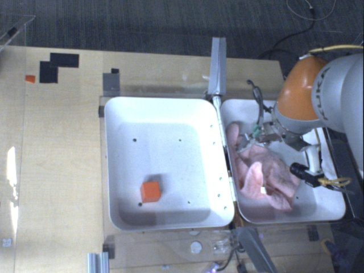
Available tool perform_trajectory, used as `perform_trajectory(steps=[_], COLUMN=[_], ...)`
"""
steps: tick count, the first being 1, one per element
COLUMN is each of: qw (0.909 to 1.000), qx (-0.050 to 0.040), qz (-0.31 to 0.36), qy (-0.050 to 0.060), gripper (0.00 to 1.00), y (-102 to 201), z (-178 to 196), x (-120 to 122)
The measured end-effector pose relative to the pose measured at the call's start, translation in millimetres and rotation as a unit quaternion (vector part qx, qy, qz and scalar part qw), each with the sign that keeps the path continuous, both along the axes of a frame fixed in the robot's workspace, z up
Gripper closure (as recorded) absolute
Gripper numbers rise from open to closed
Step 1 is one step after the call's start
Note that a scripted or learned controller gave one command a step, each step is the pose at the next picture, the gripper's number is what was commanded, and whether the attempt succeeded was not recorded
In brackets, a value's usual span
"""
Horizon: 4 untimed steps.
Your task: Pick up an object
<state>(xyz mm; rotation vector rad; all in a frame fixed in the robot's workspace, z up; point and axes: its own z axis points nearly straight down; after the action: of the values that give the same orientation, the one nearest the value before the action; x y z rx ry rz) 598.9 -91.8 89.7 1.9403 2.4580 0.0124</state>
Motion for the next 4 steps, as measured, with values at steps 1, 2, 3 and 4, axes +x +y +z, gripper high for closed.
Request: perform_trajectory(steps=[1, 2, 3, 4], qw=[1.0000, 0.9978, 0.9997, 0.9867], qx=[-0.0012, -0.0025, -0.0013, -0.0032], qz=[0.002, 0.066, 0.026, 0.163], qy=[-0.007, -0.005, 0.001, 0.001], gripper=[1.00, 1.00, 1.00, 1.00], y=[0, -23, -51, -88], z=[15, 3, 40, 47], x=[5, -35, -61, -3])
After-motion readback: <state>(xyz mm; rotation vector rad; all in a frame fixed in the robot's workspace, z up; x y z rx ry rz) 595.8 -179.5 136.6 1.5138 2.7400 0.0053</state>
